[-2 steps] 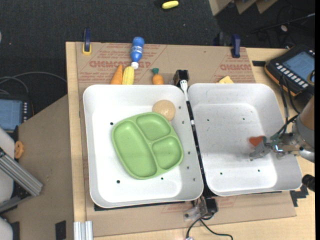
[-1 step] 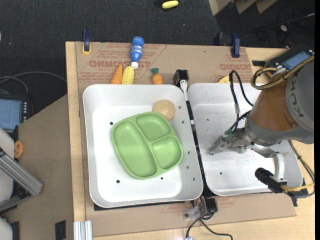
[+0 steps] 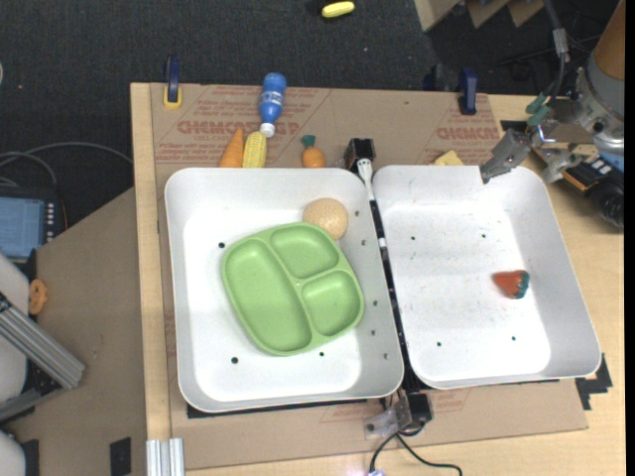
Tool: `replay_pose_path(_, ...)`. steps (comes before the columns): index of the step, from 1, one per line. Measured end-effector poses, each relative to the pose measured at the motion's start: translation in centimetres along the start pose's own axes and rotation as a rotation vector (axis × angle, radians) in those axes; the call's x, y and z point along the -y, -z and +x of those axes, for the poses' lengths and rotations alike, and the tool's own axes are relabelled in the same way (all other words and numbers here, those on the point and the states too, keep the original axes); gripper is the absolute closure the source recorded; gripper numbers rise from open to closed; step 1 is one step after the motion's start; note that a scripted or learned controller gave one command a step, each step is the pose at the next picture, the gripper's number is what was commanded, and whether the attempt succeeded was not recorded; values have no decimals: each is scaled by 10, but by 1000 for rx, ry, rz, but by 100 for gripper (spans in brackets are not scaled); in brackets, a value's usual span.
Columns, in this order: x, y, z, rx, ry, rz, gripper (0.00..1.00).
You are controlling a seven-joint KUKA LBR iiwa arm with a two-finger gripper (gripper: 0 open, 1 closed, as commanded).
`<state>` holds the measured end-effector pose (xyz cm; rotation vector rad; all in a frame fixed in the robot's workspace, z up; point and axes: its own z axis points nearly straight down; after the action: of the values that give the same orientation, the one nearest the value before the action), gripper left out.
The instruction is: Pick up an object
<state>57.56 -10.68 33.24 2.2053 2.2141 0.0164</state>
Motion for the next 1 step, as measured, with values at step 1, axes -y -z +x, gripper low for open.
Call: replay_pose_path(1,45,-144,-61,-6,-12,33,0)
